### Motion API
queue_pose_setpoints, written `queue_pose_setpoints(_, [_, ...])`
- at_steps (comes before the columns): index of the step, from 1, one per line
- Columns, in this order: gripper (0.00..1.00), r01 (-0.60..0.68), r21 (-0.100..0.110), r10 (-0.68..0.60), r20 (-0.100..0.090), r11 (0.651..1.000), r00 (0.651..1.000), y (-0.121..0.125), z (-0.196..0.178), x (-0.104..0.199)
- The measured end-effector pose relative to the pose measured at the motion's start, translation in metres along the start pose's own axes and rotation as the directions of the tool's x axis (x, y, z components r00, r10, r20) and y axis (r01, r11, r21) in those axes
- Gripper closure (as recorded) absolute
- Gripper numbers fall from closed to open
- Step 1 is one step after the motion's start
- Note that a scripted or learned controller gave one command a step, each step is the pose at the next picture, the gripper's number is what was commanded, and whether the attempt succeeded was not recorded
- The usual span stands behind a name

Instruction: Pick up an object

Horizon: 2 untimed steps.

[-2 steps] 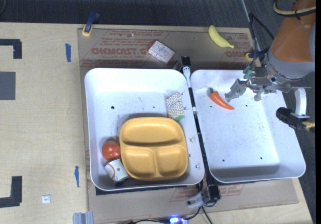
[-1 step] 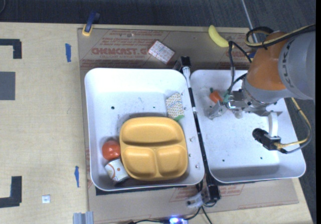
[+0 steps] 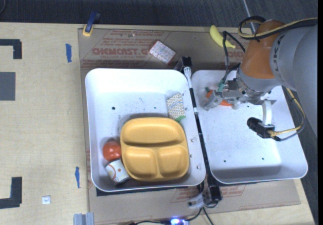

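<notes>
The table (image 3: 40, 133), pale wood with black and blue tape marks, fills the left, and a brown cardboard sheet (image 3: 121, 50) with red print lies under both bins. The grey arm (image 3: 298, 57) comes in from the right, its orange band (image 3: 257, 55) sitting just above the wrist, cables looping off toward the right bin's edge.

Left bin (image 3: 101, 93): a big yellow divided tray (image 3: 153, 147) lies flat across the near half. Tucked against the tray's left side is a red-orange ball (image 3: 111, 150), and just below that a small white cup (image 3: 117, 171) with an orange pattern, tipped on its side in the near-left corner. At the tray's far right corner sits a little patterned packet (image 3: 175, 105), close to the bin wall.

Right bin (image 3: 252, 163): the hand (image 3: 218, 96) is down in the far-left corner, low over the floor. How wide it stands I cannot tell, and nothing is visibly caught in it. Something small and orange shows right at its tip, too blurred to identify.

Outside the bins, on the cardboard at the back, rests a small checked packet (image 3: 162, 51), and a yellow banana-like thing (image 3: 220, 36) lies behind the right bin.
</notes>
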<state>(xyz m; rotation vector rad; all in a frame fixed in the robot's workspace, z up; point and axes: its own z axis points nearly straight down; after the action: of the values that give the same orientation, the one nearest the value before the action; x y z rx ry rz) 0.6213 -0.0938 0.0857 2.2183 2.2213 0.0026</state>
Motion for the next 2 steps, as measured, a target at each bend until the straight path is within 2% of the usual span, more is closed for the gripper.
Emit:
queue_pose_setpoints(1, [1.0, -0.002, -0.003, 0.002, 0.001, 1.0, 1.0, 0.001, -0.011, -0.001])
queue_pose_setpoints(2, [1.0, -0.002, -0.001, 0.002, 0.003, 1.0, 1.0, -0.01, 0.0, -0.095])
